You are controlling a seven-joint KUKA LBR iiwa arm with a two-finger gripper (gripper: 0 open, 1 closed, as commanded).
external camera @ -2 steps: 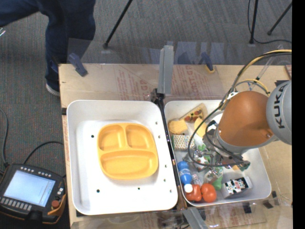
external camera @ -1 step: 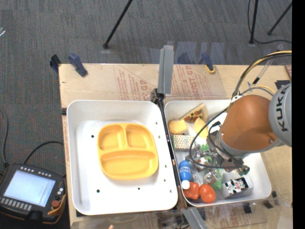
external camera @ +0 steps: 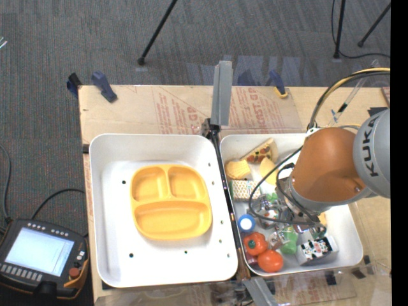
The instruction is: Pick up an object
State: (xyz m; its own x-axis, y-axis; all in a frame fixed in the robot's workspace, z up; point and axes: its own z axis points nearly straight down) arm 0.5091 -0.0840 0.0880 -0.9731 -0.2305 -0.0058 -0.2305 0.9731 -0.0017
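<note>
White bins: left bin [external camera: 102,171] has a yellow divided plate [external camera: 171,201], right bin [external camera: 354,234] is the cluttered one
Arm: orange band [external camera: 328,167] hanging over right bin
Gripper [external camera: 287,225]: down in the clutter, honestly can't tell its state
Objects: two red tomatoes [external camera: 262,252] at near edge, pizza slice [external camera: 261,152] at far end

The white left bin [external camera: 105,171] lies open from above around its yellow divided plastic plate [external camera: 171,201]; the white right bin [external camera: 352,231] is crowded with small toys beneath the grey arm [external camera: 331,167]
</note>
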